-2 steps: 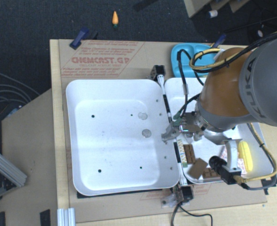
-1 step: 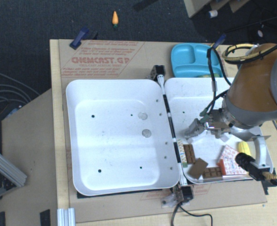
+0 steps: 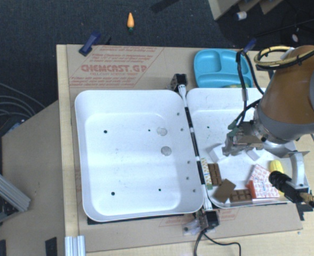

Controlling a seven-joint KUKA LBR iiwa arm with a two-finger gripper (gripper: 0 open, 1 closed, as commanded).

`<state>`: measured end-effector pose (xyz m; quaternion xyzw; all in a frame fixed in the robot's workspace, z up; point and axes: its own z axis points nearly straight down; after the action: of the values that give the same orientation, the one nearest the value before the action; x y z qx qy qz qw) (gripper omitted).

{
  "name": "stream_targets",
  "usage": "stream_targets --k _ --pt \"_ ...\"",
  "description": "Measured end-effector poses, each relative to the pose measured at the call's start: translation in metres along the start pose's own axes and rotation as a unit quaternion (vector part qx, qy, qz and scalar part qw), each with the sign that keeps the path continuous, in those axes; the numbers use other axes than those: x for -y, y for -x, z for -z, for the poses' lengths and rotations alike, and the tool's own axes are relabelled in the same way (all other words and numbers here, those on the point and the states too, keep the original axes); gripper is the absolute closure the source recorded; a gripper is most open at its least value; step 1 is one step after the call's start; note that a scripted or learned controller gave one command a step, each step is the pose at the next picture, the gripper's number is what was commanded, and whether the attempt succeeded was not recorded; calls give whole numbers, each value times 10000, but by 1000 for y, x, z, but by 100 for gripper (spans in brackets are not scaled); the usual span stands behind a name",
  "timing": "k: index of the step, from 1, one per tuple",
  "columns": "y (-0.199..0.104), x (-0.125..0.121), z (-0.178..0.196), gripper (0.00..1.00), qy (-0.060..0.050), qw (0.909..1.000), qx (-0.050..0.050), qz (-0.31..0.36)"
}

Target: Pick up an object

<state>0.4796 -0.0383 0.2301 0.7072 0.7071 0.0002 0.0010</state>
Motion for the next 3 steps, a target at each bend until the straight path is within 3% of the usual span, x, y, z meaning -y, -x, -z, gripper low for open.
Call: stream_targets --k 1,2,3 --pt "0 0 10 100 3 10000 3 3" --pt "-43 0 31 100 -5 10000 -6 4" --pt "-42 0 31 0 -8 10000 -4 4"
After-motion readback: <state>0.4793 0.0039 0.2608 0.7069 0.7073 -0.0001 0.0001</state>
